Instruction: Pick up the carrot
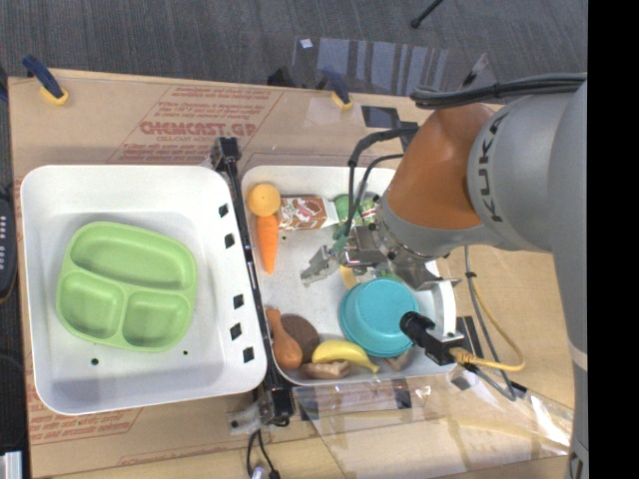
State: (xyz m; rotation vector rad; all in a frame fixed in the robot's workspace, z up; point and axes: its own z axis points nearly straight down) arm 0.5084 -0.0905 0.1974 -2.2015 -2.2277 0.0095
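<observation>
One carrot [268, 242] lies at the right bin's [300, 180] left wall, an orange [264, 200] touching its far end; jaws' state: cannot tell. One banana [342, 353], one teal bowl [376, 316] nearer.

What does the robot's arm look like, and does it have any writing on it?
The arm is fat, round and grey, with a shiny orange band near the wrist. Dark letters spelling KUKA run down its side. Black cables loop above it, and a small metal claw sticks out at the end.

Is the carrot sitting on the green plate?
No, the carrot lies in the right bin, just below an orange, while the green plate sits in the left bin.
</observation>
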